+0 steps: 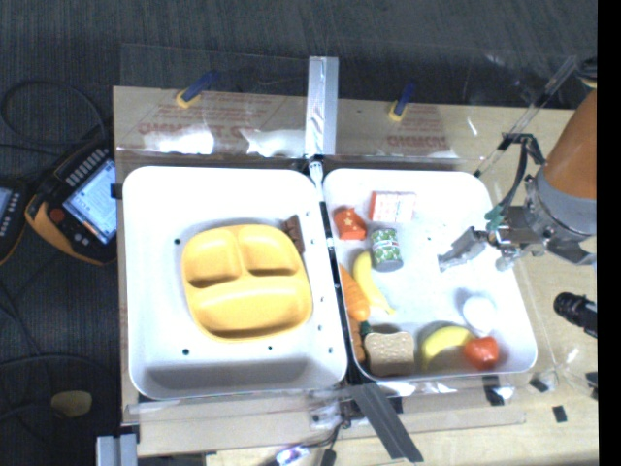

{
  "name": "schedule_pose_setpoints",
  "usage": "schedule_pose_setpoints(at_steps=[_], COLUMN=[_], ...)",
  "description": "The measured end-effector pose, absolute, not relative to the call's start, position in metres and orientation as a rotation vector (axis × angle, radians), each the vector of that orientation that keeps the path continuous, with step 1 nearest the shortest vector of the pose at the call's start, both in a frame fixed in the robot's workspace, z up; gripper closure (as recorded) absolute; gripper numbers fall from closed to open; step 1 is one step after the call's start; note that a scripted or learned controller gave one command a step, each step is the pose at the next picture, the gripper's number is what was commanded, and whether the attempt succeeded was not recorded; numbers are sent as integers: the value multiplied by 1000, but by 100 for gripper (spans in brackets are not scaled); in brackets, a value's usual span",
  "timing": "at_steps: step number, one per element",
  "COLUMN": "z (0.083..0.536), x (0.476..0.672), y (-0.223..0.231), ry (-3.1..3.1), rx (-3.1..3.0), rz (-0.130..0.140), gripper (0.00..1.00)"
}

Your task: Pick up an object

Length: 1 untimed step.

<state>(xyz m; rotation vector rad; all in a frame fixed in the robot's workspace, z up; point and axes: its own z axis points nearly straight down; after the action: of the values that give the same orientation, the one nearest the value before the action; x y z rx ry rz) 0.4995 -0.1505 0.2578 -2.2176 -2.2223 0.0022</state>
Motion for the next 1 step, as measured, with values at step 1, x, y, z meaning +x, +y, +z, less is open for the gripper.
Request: schedule_pose_setpoints(at_steps=[1], z=[192], x=[610], y=[-129], ry=[-2408], rx=[-2016], rz=[2], gripper=[0])
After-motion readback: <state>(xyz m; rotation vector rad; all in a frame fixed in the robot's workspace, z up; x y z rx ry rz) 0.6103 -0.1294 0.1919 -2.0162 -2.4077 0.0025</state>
